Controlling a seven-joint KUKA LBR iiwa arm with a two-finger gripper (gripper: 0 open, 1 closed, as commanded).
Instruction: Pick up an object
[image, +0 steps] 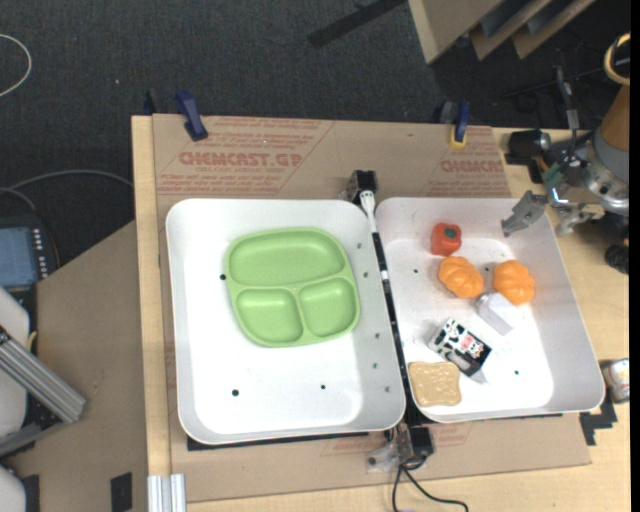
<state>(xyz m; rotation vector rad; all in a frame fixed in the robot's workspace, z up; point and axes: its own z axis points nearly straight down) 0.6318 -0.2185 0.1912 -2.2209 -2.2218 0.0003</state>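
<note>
The right bin (560, 330) holds a small red tomato-like piece (446, 238), two orange pieces (460, 276) (514, 281), a small grey-white block (494, 311), a black-and-white patterned item (462, 345) and a tan slice of toast (435, 383). My gripper (545, 215) hangs over the bin's far right corner, above and to the right of the orange pieces. It is open and nothing is between its fingers (522, 213).
The left bin (200, 330) carries a green divided plate (292, 286). A black divider strip (381, 280) runs between the bins. Blue clamps (190, 115) (460, 122) hold the cardboard base at the back.
</note>
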